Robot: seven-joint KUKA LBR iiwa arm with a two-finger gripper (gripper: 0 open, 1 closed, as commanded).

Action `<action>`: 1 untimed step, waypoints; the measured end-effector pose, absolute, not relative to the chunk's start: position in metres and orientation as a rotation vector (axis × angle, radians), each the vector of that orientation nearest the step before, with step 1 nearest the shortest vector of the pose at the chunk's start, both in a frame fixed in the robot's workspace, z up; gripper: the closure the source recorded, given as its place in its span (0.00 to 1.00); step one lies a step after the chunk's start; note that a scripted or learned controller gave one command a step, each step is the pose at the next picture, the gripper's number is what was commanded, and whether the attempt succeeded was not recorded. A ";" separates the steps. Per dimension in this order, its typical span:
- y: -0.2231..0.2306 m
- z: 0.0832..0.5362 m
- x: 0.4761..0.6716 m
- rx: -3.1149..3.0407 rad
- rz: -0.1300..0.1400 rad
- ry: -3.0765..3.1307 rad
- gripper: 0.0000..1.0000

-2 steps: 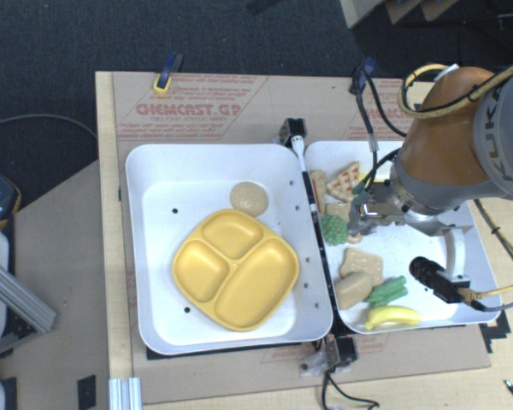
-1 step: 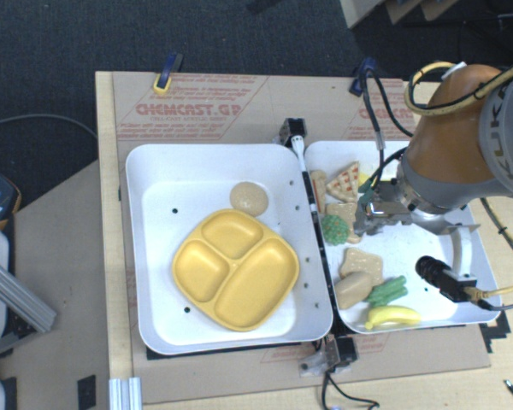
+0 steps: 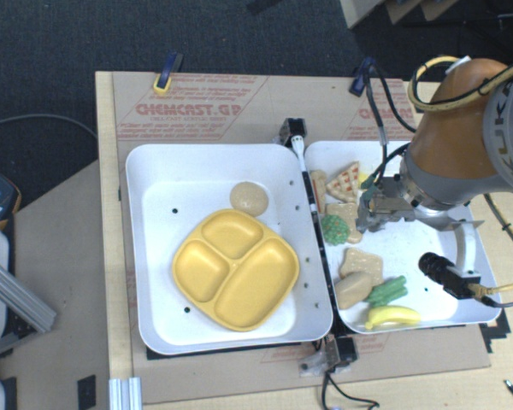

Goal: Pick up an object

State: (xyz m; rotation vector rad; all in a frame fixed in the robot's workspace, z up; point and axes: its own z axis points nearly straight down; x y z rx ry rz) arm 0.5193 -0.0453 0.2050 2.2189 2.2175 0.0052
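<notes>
Hovering over right bin (image 3: 483,310), my gripper (image 3: 372,216) low near its left side; cannot tell how it stands, nothing seen pinched. Just left of it: green broccoli-like piece (image 3: 334,227). Pizza slice (image 3: 346,180) above, near bin's top. Beige bread pieces (image 3: 357,273) below, then green pepper (image 3: 386,291) and banana (image 3: 392,317) at bottom edge. Left bin (image 3: 154,195) carries yellow divided plate (image 3: 235,268), beige round piece (image 3: 250,198) touching plate's top.

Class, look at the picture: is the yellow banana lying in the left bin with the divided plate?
No, the banana lies in the right bin, beside a green toy; the plate sits apart.
</notes>
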 end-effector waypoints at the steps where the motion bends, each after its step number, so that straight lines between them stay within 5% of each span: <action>1: 0.020 0.183 0.480 2.221 -0.005 2.233 1.00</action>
